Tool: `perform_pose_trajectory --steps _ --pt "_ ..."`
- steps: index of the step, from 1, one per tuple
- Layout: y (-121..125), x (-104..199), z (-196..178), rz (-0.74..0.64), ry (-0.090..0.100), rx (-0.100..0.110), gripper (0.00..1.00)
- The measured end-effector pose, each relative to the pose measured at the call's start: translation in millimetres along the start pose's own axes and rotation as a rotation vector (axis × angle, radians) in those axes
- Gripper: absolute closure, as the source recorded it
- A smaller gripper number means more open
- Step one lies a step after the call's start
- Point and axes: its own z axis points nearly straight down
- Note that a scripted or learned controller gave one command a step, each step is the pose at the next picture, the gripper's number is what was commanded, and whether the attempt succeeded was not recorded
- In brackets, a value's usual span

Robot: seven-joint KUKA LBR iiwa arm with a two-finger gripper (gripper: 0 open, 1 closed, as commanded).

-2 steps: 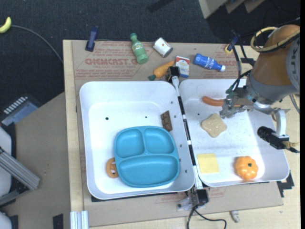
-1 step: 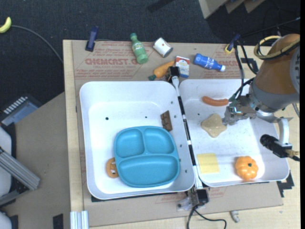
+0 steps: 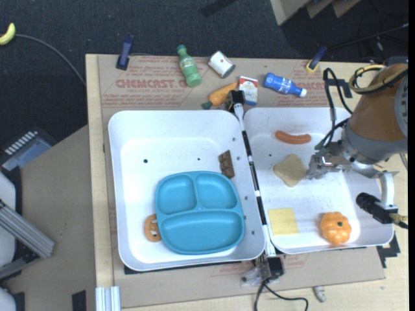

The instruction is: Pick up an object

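Observation:
The right bin holds a tan bread slice, a sausage, a yellow cheese square and an orange pumpkin. My gripper reaches in from the right and hangs low over the middle of this bin, right at the bread slice's right edge. I cannot make out anything held in it. The grey arm with its orange band rises behind it.
The left bin holds a blue divided plate, a brown block and a pretzel half under the plate. Behind the bins lie a green bottle, a white can, a blue bottle and a small carton.

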Motion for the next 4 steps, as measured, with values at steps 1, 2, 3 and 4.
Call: perform_pose_trajectory --steps 1,2,3,4 --pt "1 0 -10 0.000 -0.001 -0.003 1.00" --pt "43 51 -60 -0.002 0.000 -0.005 1.00" --pt "41 47 -28 -0.001 0.000 0.000 1.00" --pt "1 22 -26 0.000 -0.001 0.000 1.00"
